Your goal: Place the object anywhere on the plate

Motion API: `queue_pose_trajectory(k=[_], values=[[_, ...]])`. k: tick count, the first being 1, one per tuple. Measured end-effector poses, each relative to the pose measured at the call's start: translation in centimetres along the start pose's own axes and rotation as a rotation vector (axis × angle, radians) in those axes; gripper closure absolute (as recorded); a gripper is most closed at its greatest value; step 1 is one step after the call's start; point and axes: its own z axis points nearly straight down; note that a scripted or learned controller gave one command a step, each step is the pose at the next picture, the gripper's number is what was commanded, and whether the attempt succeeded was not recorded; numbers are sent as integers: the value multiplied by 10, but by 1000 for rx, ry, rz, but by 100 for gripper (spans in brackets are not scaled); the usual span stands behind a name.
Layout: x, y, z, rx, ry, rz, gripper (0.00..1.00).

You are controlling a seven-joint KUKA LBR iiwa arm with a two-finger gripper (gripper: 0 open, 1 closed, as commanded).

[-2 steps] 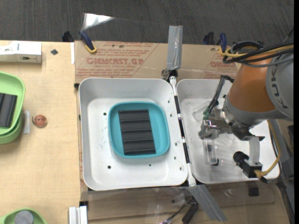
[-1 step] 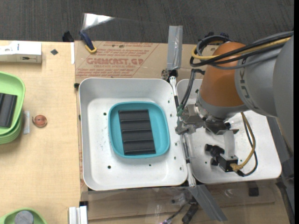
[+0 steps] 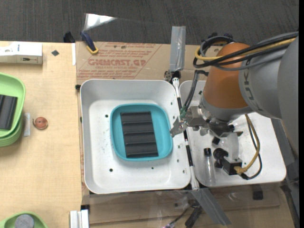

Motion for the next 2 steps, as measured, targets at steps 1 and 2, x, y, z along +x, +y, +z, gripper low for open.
queue_pose_trajectory(k=[1, 2], values=[[0, 0, 0, 0, 0, 0, 0], [-61, 17, 0, 0, 0, 33, 0]])
